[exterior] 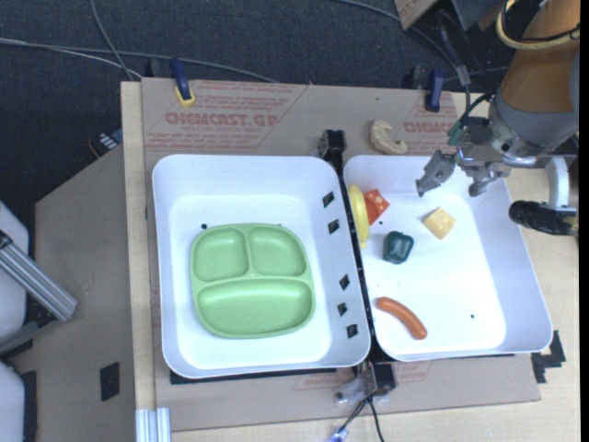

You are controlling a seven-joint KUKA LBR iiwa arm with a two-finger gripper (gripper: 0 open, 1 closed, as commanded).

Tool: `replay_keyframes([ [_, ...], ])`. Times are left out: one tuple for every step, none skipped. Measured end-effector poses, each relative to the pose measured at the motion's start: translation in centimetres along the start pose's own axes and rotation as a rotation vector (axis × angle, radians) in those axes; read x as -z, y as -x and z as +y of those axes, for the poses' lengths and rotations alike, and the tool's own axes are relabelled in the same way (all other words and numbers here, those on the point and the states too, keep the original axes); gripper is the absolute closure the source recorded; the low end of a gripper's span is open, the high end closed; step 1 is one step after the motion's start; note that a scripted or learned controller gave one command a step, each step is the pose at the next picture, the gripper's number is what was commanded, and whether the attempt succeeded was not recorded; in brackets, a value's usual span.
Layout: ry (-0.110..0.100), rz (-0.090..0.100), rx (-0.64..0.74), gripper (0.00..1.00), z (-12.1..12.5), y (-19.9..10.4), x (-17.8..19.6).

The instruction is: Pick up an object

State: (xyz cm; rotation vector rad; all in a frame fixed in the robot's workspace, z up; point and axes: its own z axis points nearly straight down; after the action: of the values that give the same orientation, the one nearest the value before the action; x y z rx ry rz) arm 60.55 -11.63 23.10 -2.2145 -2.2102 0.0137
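Over right bin's (515, 247) far edge, claw (455, 179) spread, cheese cube (440, 222) near

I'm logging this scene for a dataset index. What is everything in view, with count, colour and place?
bins: 2, white, side by side on the bench
divided plate: 1, light green, in the left bin
sausage: 1, orange-red, right bin, near its front edge
pepper-like piece: 1, dark green, right bin, left of centre
cheese-like block: 1, yellow, right bin, below the gripper
yellow piece: 1, yellow, against the right bin's left wall
red piece: 1, red, touching the yellow piece
pale object: 1, beige, on the board behind the right bin
clamps: 2, blue, at the board's back edge
arm: 1, grey and orange, at the right
gripper: 1, grey, open, over the right bin's back part
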Motion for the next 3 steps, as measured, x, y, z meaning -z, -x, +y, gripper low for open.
replay_keyframes([
  [0.014, -0.002, 0.003, 0.00, 0.2, 0.0, 0.8],
  [0.009, -0.001, 0.001, 0.00, 0.1, 0.6, -3.7],
  [0.009, -0.001, 0.002, 0.00, -0.7, 0.7, -9.4],
])
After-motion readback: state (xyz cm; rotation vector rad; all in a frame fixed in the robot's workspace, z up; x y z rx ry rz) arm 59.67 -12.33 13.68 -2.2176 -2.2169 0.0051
